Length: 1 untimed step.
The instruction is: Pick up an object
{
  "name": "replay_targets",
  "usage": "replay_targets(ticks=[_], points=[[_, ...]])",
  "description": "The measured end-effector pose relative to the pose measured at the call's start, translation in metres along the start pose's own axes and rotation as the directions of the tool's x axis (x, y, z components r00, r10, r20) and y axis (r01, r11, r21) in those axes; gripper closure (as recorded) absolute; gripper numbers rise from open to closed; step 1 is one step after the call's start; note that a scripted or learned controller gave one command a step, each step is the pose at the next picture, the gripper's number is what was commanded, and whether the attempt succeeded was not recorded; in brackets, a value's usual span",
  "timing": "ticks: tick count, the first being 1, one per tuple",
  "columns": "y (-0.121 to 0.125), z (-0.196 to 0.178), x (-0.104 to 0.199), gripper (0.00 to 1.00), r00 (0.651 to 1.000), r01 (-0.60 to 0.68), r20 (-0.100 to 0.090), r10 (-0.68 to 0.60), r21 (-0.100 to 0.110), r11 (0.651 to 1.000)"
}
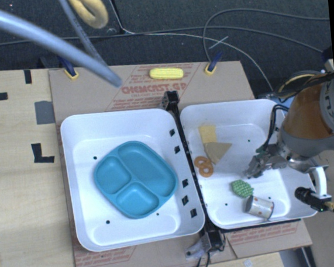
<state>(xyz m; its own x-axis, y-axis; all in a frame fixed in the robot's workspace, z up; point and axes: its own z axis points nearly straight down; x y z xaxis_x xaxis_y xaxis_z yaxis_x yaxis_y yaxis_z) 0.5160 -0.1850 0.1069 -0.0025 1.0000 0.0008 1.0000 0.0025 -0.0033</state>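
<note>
Grey arm (310, 123) low over right bin (235, 110)

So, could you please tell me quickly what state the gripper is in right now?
Gripper: low in the right bin, nothing visibly held.

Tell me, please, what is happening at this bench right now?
The KUKA arm reaches into the right bin, its tool low beside a green item and a metal can. A pretzel and two yellow wedges lie nearby. The left bin holds a blue divided plate.
</note>
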Motion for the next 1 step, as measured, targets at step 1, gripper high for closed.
replay_targets(ticks=[1], points=[[0.0046,-0.0540,0.0101,1.00,1.000,0.000,0.002,0.000,-0.007,1.000]])
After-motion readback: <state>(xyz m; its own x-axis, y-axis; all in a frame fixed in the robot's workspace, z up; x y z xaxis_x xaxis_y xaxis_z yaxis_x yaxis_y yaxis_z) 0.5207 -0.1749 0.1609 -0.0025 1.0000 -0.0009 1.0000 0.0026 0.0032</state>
